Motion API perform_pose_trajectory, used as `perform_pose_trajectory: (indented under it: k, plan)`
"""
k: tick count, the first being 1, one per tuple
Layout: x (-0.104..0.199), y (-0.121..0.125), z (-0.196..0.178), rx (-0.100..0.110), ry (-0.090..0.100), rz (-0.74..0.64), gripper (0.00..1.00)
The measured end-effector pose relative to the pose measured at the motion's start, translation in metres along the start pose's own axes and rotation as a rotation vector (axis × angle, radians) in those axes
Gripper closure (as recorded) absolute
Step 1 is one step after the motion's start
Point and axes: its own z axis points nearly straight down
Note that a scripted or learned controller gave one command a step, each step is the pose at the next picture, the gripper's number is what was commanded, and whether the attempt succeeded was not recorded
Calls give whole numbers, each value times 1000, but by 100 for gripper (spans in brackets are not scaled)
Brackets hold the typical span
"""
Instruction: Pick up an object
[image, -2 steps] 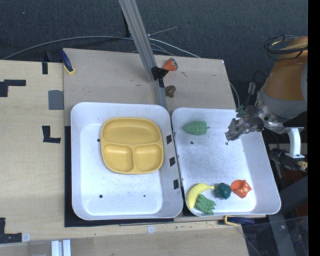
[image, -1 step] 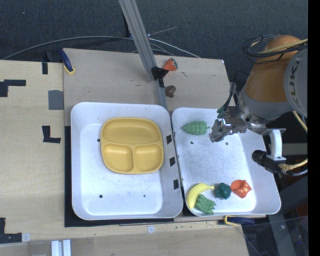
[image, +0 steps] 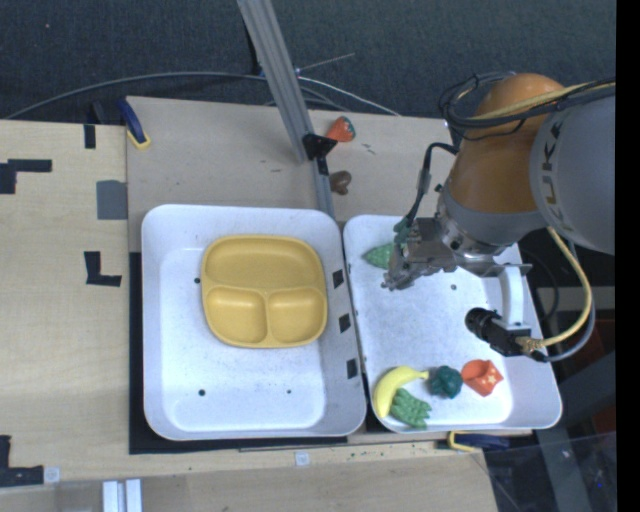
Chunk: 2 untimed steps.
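My gripper (image: 402, 272) hangs over the upper left part of the right bin (image: 440, 330). A small green object (image: 379, 256) lies just beside it near the bin's left wall, touching or nearly touching the fingertips. Along the bin's front edge lie a yellow banana (image: 393, 383), a light green leafy toy (image: 410, 408), a dark teal piece (image: 445, 381) and an orange-red piece (image: 482, 376). Nothing shows between the fingers.
The left bin (image: 170, 380) holds a yellow divided plate (image: 264, 289). A grey pole (image: 285, 75) rises from a clamp behind the bins. A black cylinder (image: 492, 329) on the arm sticks out over the right bin's right side.
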Motion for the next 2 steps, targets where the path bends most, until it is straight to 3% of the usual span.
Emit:
perform_pose_trajectory:
  k: [2]
  plan:
    - [103,-15,17,1,-1,0,100]
